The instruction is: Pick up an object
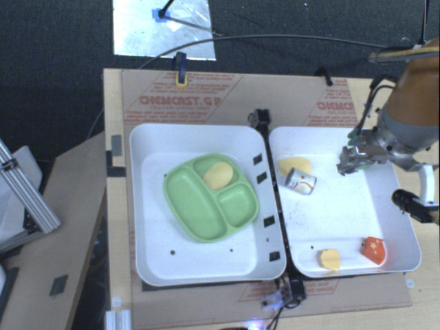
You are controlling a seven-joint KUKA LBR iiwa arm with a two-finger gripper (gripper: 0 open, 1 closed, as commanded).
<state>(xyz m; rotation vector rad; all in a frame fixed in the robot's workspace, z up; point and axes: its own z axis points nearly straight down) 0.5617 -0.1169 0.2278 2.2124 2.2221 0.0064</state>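
In the right bin [385, 205] lie a pale yellow piece [296, 165] and a small silver can [300, 181] near its upper left. A small yellow piece [329, 258] and a red-orange object [372, 250] rest near its front edge. My gripper [348, 162] hangs over the upper right part of this bin, to the right of the can and apart from it. Nothing shows between its fingers.
The left bin [148, 205] holds a green divided plate [199, 215] with a yellow food piece [219, 176] in its top compartment. A black divider with clips [269, 184] runs between the bins. The arm's orange band [419, 81] is at the right.
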